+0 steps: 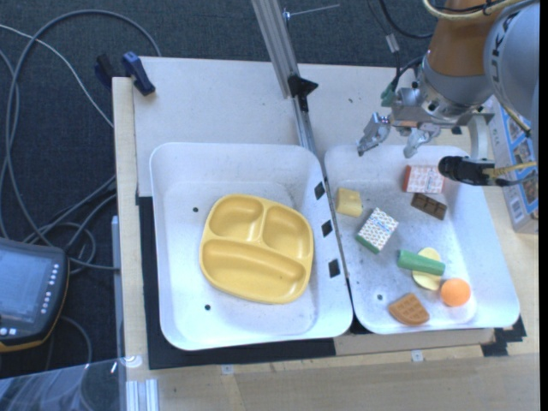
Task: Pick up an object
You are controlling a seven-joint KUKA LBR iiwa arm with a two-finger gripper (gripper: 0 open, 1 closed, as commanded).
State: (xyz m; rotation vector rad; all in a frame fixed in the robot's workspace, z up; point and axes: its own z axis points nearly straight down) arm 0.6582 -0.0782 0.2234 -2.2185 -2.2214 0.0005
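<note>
In the right bin [501, 272], toy foods, end effector [392, 139] open above.

Yellow divided plate [256, 248] sits in the left bin [171, 169]. Blue clamp [138, 71] on the bench [214, 101] far-left corner. Metal rail [276, 32] runs between bins. Cables [51, 84] and handheld pendant [26, 294] on dark floor, left.
</note>
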